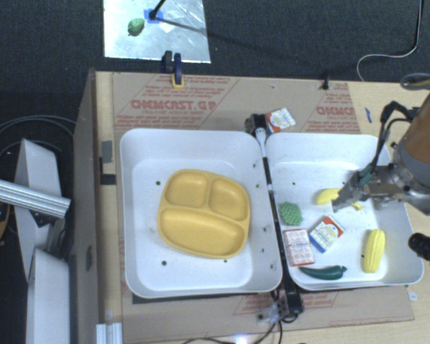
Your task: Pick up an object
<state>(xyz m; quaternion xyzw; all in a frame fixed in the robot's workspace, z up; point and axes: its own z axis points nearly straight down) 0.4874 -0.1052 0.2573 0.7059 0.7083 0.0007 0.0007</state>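
The end effector (347, 196) reaches in over the right bin (301, 149), low above its floor. Whether it is open or closed cannot be told, and nothing can be seen in its hold. A small yellow object (327, 196), perhaps a banana, lies just beside its tip, toward the divider. Nearer the front edge lie a corn cob (373, 249), a dark green pepper (325, 271), two small printed cards (325, 233) and a green leafy piece (290, 212). A yellow divided plate (203, 212) sits in the left bin (140, 192).
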